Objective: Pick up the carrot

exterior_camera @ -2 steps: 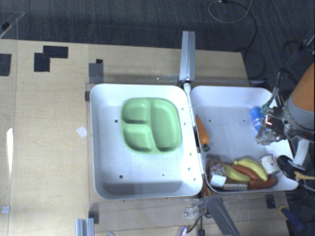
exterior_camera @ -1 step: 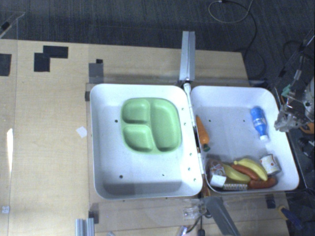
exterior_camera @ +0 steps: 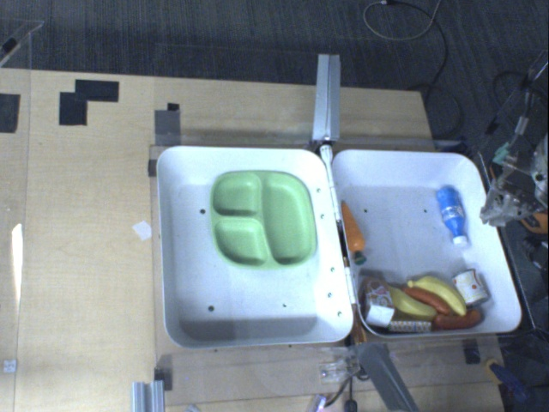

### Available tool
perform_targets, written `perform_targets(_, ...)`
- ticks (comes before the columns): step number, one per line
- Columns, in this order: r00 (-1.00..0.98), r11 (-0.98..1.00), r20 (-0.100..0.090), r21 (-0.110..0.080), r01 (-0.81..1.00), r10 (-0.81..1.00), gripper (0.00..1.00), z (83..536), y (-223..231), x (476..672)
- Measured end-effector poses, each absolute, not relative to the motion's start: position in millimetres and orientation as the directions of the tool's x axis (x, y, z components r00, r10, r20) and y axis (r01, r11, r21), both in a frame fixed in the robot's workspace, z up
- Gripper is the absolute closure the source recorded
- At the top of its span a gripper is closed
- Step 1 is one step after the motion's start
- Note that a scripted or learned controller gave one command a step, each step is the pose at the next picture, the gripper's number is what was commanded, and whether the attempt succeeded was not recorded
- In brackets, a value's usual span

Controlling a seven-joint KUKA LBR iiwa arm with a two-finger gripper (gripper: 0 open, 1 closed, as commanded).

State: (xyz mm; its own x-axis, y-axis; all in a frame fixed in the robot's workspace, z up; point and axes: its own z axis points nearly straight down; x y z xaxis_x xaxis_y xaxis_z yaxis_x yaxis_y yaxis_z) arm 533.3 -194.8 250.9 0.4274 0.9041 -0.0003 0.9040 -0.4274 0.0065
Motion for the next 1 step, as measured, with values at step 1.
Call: perform_targets(1,0.420,-0.420,-0.001,0.009,0.907,0.907,1.00,261.3,-193.7,534.9)
